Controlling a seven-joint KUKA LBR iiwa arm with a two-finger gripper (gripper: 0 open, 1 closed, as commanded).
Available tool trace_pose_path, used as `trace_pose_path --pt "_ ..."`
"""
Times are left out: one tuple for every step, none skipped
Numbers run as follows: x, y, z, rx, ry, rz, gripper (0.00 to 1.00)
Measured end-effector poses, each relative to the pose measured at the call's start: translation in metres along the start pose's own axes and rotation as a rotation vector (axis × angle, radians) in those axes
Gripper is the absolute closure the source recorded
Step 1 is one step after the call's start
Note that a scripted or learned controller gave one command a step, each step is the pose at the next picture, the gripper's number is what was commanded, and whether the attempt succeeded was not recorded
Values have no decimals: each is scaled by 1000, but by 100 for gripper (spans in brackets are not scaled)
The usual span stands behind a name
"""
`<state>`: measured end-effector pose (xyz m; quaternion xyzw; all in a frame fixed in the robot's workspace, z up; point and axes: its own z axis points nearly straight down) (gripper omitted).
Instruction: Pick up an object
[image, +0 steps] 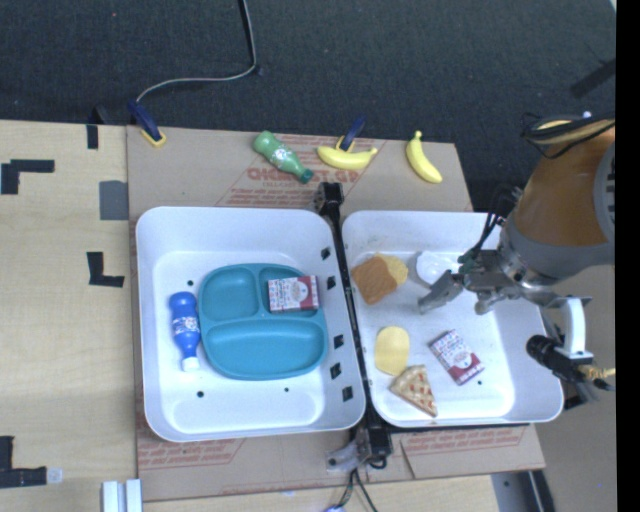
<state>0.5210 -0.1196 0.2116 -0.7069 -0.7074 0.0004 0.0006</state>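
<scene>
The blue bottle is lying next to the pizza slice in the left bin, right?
Not quite. The blue bottle does lie in the left bin, but next to the teal tray, not the pizza slice. The pizza slice is in the right bin, as the camera view shows.

Two shallow white bins sit side by side: the left bin (160, 400) and the right bin (530, 400).

The left bin holds three things: one blue divided tray (262, 345), one small red-and-white carton (293, 294) lying in the tray, and one blue bottle (184, 328).

The right bin holds five things: one brown bun (373, 279), one yellow round piece (392, 349), one pizza slice (416, 389), one red-and-white packet (456, 357) and one white round piece (432, 266).

Beyond the bins lie two yellow bananas (346, 156) (423, 160) and one green bottle (282, 157).
</scene>
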Motion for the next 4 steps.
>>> trace_pose_path --pt "16 45 58 1 0 0 0" --pt "21 111 123 -5 0 -1 0" --pt "18 149 125 -5 -1 -2 0" --pt "17 153 109 -18 -4 -2 100"
